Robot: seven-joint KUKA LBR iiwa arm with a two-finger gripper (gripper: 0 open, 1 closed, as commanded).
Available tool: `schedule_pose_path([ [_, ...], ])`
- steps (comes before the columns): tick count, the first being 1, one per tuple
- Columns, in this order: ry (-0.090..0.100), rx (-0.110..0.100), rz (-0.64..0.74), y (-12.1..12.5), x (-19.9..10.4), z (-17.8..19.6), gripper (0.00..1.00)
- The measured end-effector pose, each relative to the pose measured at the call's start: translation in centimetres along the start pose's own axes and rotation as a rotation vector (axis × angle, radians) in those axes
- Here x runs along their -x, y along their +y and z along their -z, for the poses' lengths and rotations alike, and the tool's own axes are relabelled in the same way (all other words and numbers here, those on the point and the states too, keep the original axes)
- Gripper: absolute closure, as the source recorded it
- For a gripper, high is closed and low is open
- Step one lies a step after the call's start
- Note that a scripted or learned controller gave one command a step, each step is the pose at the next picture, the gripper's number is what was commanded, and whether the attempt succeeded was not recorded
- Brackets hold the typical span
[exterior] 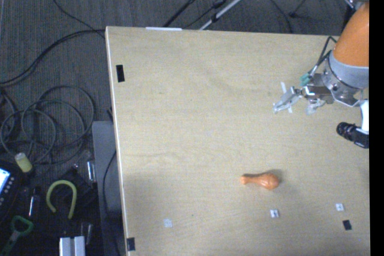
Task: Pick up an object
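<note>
Desk (198, 129) of pale wood carries an orange pear-shaped toy (261, 180) lying on its side toward the near edge. Well apart from it, up and to the right, the tool (287, 100) hovers with its fingers spread wide, holding nothing. Cables (48, 123) lie on the floor at left.

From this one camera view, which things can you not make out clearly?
- Pincer: too small and blurred in the camera view to judge its state.
- Arm: cut off by the right edge, so its base is unseen.
- Orange object: small and blurred; what it is stays unclear.
- Small markers on the bench: too small to read.
</note>
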State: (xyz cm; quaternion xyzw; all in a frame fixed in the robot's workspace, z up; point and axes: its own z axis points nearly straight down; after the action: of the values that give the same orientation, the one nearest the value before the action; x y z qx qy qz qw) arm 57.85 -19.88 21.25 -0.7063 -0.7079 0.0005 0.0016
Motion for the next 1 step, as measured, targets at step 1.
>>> schedule_pose_path([
  [1,-0.001,0.000,0.075,4.55,-4.17,-11.19,0.00],
])
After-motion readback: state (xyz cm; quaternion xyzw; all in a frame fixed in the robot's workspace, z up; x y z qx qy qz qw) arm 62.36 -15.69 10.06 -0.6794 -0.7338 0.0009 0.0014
